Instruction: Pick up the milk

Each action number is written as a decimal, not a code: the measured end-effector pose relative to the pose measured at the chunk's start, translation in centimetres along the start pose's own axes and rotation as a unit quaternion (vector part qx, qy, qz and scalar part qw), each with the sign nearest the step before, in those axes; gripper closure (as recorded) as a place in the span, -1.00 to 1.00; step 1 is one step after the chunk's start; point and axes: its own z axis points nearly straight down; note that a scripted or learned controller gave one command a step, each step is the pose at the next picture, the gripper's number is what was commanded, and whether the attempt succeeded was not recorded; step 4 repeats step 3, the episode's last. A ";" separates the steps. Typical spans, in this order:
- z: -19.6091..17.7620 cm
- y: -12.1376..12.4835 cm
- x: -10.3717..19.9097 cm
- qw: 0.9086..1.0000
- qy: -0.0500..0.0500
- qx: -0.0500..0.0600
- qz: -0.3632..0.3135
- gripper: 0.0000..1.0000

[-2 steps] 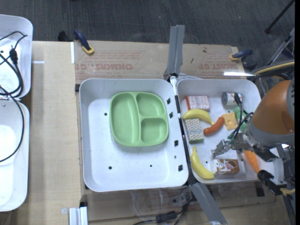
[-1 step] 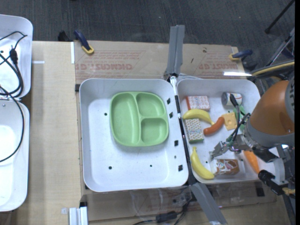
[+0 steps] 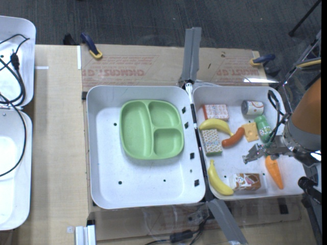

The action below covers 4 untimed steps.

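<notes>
White plastic forms two shallow bins side by side on the wooden tabletop (image 3: 56, 137). In the left bin (image 3: 102, 188) lies one green divided plate (image 3: 152, 129) with three compartments.

The right bin (image 3: 227, 92) carries the toy food. Two bananas lie there: one (image 3: 215, 124) near the bin's left wall in the upper half, the other (image 3: 218, 180) near the lower left corner. One small red-and-white box (image 3: 215, 111) sits just above the upper banana, and one speckled green-and-yellow block (image 3: 212, 142) just below it. One orange-red sausage (image 3: 233, 137) lies beside one yellow cheese wedge (image 3: 250, 131). One green bottle (image 3: 263, 128) lies to the right of the cheese. One carrot (image 3: 275, 171) rests near the right wall, and one flat brown-and-white packet (image 3: 248, 181) sits by the lower edge.

The milk (image 3: 252, 107), a small grey-and-white can lying on its side, rests near the bin's upper edge, just above the green bottle, well apart from the gripper.

The gripper (image 3: 253, 154) hangs over the middle of the right bin, between the cheese and the packet, with nothing between its fingers; whether the jaws are spread or closed I cannot tell.

Two blue-and-yellow clamps (image 3: 91, 45) (image 3: 262, 60) hold a cardboard sheet (image 3: 133, 65) behind the bins.
</notes>
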 end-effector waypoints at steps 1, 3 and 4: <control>5.6 0.2 4.1 0.990 0.001 0.000 -0.138 -1.00; -4.4 0.9 12.4 0.932 0.000 -0.001 -0.362 1.00; -4.4 0.9 12.4 0.932 0.000 -0.001 -0.362 1.00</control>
